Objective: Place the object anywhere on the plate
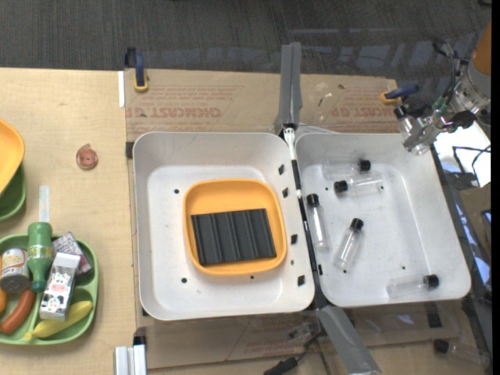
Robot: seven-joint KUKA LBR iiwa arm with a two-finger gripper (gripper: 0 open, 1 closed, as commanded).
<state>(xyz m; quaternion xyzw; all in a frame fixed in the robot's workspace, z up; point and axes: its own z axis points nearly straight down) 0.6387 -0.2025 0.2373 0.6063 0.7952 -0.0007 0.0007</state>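
The claw (418, 135) hovers just past the far right corner of the right bin (449, 233), above the worktop's edge; I cannot tell its state from here. In the left bin (152, 233) sits an orange plate (234, 196), roughly centred, with a dark ribbed object (234, 237) lying flat on it. The right bin holds five clear vials with black caps (scattered, none touching): two near its far edge (348, 166) (359, 185), one along its left wall (316, 219), one near its middle (349, 243), one at its near right corner (412, 286).
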